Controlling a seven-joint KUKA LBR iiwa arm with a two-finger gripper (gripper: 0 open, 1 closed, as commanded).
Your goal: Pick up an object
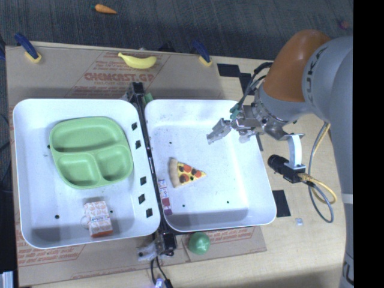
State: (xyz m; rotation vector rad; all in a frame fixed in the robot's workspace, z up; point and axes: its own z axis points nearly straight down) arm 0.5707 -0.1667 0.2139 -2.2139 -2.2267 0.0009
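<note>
Plastic pizza slice (185, 174): below-left of my gripper (217, 132), apart. Gripper state: cannot tell. Step: approach. Next: descend over slice, close on it.

A: What's around my spot? Dark grey carpet floor (180, 11) up top, with a little orange thing (105, 8) lying on it.

B: And underneath?

A: Light wooden tabletop (300, 245), covered by printed cardboard (102, 74) held down with blue clamps (27, 47). Even, soft lighting.
</note>
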